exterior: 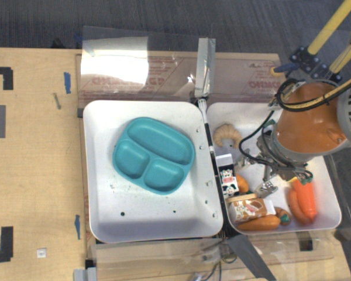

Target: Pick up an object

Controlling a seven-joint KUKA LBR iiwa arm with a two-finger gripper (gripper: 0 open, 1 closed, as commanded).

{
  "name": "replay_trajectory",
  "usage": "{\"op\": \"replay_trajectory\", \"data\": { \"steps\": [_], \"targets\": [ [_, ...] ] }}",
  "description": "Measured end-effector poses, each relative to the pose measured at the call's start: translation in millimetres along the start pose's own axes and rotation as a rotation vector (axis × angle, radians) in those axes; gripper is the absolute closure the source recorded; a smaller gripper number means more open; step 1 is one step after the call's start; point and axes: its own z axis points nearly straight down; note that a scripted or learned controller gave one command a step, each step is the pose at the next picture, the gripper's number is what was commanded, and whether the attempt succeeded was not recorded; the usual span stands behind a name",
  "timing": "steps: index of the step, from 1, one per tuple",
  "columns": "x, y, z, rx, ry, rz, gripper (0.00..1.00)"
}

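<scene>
the gripper (268, 186) is being held low over the right bin (333, 215), just above a small packet (248, 208) lying below-left of the tips. a carrot (305, 199) is lying just right, long axis running near to far. whether anything is being pinched cannot be told. a teal tray (154, 154) is sitting in the left bin (99, 157).

Two white bins: left bin (99, 215), right bin (327, 215). One teal divided tray (154, 155) with three compartments. One croissant (226, 134). Two carrots: (306, 199) and (258, 222). One small printed carton (227, 177). One packaged snack (248, 207).
</scene>
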Motion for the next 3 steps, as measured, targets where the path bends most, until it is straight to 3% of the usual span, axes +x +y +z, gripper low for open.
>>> {"op": "replay_trajectory", "data": {
  "steps": [1,2,3],
  "targets": [
    [-27,-72,-99,-0.009,0.019,-0.015,0.0],
    [-33,-104,3,-0.017,0.025,0.003,0.0],
    [-37,-104,-11,-0.013,0.014,0.005,1.0]
  ]
}}
